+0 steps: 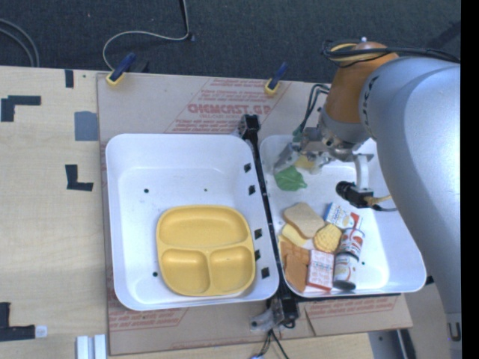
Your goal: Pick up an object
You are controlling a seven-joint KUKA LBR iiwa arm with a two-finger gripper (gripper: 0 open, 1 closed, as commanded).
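Note:
My gripper (303, 158) hangs low over the far left part of the right bin (400, 271), under the orange wrist band. A green leafy item (290, 178) lies just below it, close to or touching it. A small pale yellow piece (308, 163) sits right at the gripper. Nearer the front lie a bread slice (303, 217), a round cracker (327, 238), a yellow wedge (293, 235), a brown slab (296, 266), a red-and-white packet (322, 269), a small bottle (346, 264) and a blue-and-white packet (340, 215).
The left bin (172, 178) holds a yellow divided tray (206, 249) at its front. A black divider (258, 193) runs between the bins. The grey arm (426, 148) covers the right bin's far right side. A small black part (349, 193) sticks out beside the arm.

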